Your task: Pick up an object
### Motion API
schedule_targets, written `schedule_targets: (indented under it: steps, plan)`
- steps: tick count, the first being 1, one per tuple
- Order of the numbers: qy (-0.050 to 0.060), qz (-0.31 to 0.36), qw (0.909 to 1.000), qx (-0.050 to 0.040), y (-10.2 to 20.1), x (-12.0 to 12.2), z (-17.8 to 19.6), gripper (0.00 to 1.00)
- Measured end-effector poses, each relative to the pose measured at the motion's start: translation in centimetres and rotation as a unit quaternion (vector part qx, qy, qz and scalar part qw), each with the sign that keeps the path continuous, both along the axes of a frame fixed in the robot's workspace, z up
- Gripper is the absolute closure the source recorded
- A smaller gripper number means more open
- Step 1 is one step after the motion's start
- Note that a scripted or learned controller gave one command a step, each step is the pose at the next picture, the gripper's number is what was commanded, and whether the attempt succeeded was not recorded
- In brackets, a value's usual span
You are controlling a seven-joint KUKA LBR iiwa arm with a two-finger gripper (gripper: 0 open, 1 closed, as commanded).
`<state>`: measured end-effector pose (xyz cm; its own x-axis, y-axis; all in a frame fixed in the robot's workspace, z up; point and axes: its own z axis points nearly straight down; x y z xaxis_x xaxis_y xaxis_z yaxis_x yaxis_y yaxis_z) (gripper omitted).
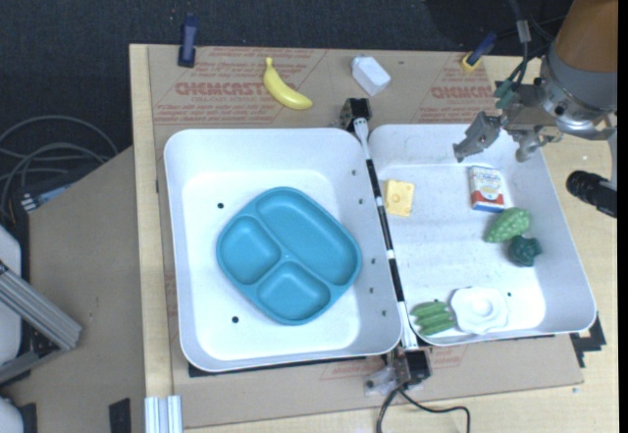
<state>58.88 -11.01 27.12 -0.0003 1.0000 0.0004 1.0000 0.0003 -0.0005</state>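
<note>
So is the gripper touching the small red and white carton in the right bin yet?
Apart. In the camera view the gripper hangs above the bin's far part, and bare white floor shows between it and the carton.

Two white bins: the left bin (pixel 191 186) holds a sky-blue divided tray (pixel 286 253); the right bin (pixel 432 244) carries a yellow block (pixel 399 196) at nine o'clock, a white carton (pixel 487 189) with red and blue print at one o'clock, green leafy pieces (pixel 512 232) at three, a white cup (pixel 480 308) and green pods (pixel 432 316) at six. A yellow banana (pixel 284 87) lies on tan board (pixel 235 87) with red lettering.
</note>
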Motion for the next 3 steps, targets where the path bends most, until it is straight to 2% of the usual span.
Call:
schedule_targets:
  steps: [1,2,3]
  plan:
    - [0.002,-0.001,1.0,-0.0004,-8.3,4.3,-12.2,0.0]
    - [-0.005,0.0,1.0,-0.0019,-7.1,2.0,-18.2,0.0]
    - [-0.002,0.0,1.0,-0.0013,-10.8,6.3,-12.1,0.0]
